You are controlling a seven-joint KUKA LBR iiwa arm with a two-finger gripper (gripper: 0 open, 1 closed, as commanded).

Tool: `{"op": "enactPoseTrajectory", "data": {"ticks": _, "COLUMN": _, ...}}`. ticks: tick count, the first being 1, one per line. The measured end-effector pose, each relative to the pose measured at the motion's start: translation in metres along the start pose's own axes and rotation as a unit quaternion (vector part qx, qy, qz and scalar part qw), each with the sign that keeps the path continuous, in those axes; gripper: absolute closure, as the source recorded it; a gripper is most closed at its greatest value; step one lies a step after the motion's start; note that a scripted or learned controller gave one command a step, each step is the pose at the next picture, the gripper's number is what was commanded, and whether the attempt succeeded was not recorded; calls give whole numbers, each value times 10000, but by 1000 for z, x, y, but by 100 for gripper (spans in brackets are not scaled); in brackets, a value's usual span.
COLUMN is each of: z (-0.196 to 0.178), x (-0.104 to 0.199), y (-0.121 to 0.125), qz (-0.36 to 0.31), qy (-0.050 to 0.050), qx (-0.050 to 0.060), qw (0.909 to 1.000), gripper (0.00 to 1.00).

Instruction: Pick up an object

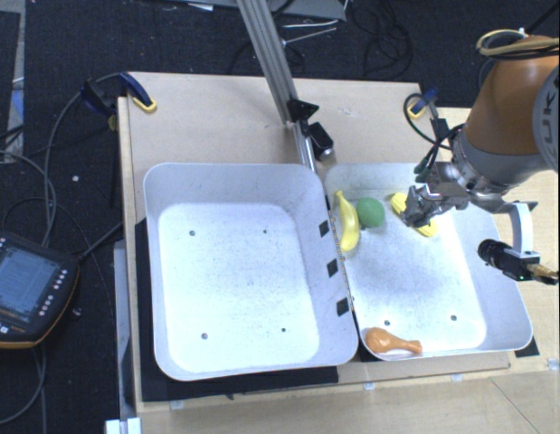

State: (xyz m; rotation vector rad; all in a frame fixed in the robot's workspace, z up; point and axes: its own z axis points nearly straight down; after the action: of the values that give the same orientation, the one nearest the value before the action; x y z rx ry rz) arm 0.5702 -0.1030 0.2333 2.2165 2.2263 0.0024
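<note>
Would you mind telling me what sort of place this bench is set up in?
Probably a robotics lab: a robot arm reaches over two white bins, a teach pendant lies on the floor, and loose cables run over dark carpet.

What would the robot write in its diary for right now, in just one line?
gripper: over right bin, at yellow object | banana, green ball: bin's far left | orange object: near edge

Before me sit two white bins (234, 269), one banana (348, 224), one green ball (370, 212), one orange toy (393, 341) and one small yellow object (403, 203).
</note>
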Motion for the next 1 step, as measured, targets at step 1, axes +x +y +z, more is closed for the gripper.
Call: {"op": "enactPoseTrajectory", "data": {"ticks": 1, "z": -10, "x": 55, "y": 6, "qz": -4, "qy": 1, "qx": 2, "qw": 10000, "gripper": 100}}
